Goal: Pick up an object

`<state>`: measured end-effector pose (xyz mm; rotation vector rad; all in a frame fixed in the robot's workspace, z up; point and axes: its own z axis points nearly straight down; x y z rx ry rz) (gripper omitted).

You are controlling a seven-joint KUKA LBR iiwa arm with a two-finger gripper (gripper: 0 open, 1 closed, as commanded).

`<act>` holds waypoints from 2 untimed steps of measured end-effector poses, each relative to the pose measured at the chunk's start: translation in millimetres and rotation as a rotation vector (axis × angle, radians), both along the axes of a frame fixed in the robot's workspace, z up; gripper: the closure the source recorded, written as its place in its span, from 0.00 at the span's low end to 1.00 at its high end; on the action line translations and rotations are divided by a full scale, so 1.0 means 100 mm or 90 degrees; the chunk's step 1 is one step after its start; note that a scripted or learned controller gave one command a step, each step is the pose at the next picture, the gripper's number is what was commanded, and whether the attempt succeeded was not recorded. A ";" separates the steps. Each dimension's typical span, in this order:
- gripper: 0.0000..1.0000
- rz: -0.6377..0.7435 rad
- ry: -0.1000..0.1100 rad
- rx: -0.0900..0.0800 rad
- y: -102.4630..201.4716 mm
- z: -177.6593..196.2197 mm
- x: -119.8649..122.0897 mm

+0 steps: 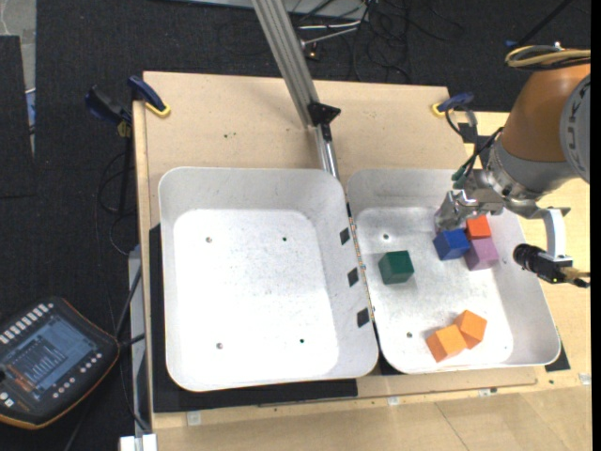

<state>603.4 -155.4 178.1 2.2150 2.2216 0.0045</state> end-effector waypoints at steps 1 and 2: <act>1.00 -0.001 -0.001 -0.001 -0.05 0.45 -0.03; 1.00 0.000 -0.002 -0.001 -0.05 0.99 -0.02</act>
